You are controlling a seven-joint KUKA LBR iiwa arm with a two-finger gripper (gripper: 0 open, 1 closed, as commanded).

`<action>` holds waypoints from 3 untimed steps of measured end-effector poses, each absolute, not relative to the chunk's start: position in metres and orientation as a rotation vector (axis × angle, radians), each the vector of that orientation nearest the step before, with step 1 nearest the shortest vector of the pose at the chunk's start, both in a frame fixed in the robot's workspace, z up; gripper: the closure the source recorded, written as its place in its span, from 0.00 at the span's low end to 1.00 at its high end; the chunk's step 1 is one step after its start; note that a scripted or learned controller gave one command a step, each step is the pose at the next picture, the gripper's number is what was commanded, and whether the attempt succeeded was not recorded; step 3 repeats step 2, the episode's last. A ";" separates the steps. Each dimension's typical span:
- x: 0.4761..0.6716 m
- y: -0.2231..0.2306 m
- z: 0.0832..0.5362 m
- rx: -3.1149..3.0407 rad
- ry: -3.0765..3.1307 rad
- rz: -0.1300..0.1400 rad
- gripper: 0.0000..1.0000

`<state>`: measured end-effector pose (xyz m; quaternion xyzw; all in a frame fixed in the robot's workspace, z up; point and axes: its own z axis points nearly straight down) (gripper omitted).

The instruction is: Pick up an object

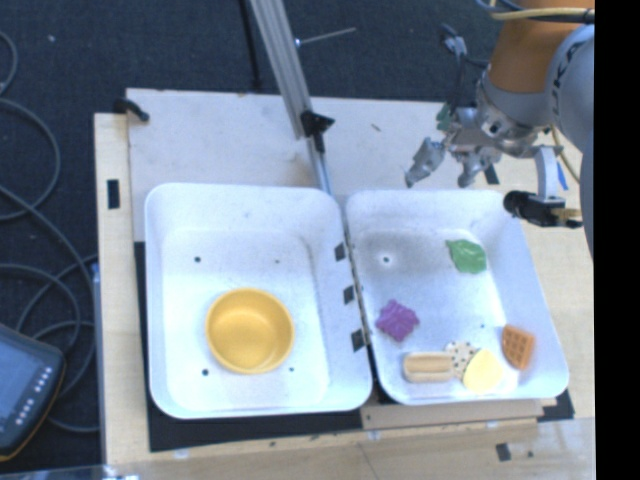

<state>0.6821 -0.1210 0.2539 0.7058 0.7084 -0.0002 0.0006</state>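
My gripper (446, 168) hangs above the far rim of the right bin (420, 213), its two fingers spread apart and open with nothing between them. Inside that bin lie a green lump (466, 256), a purple piece (397, 319), a tan roll (428, 367), a speckled piece (459, 354), a yellow round (484, 372) and an orange waffle (518, 346). The green lump is the nearest to the gripper, a little below and to its right.
The left bin (180, 228) holds a yellow bowl (249, 329). A slanted metal post (285, 58) rises between the bins at the back. Cables and a tablet (25, 388) lie on the floor at the left.
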 end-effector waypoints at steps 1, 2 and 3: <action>0.682 -0.121 0.254 2.216 2.224 -0.002 0.00; 0.688 -0.117 0.196 2.216 2.227 -0.006 0.00; 0.688 -0.117 0.196 2.216 2.227 -0.006 0.00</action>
